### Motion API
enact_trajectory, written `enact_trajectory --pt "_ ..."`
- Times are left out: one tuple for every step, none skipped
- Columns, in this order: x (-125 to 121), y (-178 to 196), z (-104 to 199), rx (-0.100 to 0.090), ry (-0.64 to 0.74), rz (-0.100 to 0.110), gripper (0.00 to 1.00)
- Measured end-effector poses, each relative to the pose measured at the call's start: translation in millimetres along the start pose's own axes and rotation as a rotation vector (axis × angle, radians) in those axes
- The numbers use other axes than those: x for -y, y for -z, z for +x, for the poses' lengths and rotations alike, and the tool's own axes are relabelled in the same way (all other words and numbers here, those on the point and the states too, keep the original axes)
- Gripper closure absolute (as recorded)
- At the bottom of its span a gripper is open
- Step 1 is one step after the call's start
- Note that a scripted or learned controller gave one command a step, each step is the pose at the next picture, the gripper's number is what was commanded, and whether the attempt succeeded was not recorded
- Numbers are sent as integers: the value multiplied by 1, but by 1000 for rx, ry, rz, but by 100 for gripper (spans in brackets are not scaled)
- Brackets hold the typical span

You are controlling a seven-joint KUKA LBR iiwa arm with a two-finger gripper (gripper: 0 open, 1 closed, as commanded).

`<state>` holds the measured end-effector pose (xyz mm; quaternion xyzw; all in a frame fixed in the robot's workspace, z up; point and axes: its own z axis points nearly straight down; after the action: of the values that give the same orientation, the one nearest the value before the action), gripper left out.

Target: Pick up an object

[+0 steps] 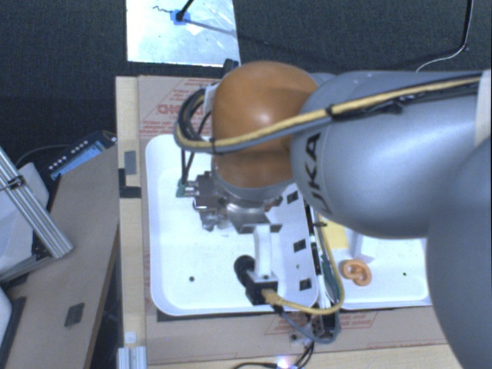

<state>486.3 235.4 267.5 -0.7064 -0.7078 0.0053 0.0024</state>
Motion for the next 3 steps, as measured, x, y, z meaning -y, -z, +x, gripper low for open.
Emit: enact_trajectory --pt "-74 143 -2 -9 -2 -24 100" --pt "-163 188 -22 -6 -1 -20 100" --pt "-41 110 -31 -2 3 -2 100"
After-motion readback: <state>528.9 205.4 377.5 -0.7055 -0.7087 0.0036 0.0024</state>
